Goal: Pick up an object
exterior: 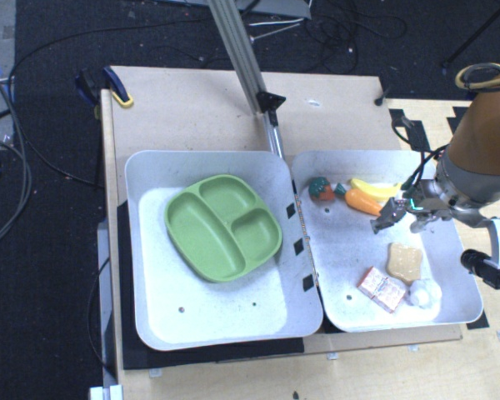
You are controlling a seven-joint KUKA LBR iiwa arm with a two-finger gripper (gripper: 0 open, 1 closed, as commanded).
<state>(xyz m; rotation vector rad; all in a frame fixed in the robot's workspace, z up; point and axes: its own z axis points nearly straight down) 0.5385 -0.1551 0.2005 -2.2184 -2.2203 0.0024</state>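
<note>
My gripper (392,217) hangs over the right bin (342,248), just right of an orange carrot-like toy (363,202) and below a yellow banana (375,188). Its dark fingers show nothing between them. A red and green toy (321,190) lies at the bin's upper left. A tan bread-like piece (405,262) sits below the gripper, with a pink and white box (381,288) and a white lump (422,293) near the bin's front right.
The left bin (150,307) holds a green divided plate (223,226). A metal pole (237,44) slants up from between the bins. The grey and orange arm (479,152) comes in from the right.
</note>
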